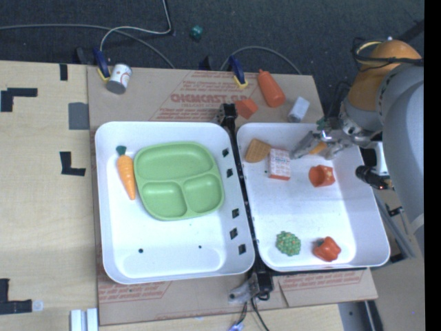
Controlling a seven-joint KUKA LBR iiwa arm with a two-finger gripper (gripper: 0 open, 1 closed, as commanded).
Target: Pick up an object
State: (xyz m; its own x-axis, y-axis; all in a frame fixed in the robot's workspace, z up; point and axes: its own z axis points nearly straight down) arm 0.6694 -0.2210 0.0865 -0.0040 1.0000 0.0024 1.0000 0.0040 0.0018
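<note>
Even, diffuse overhead light; moderately bright. White bins (172,267) read near-overexposed, faint glare along the left bin's lower rim. Shadows soft and short, under the green plate (180,180) and small objects. Dark floor across the top of frame underexposed. Overall focus slightly soft, low resolution; arm (406,116) at right edge blurred.

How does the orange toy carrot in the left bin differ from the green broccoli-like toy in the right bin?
The orange toy carrot is long and tapered with a small green top; the green broccoli-like toy is round and bumpy. The carrot lies beside the green divided plate in the left white bin; the broccoli sits apart near the front of the right white bin. Both are small toy vegetables resting on a bin floor.
</note>
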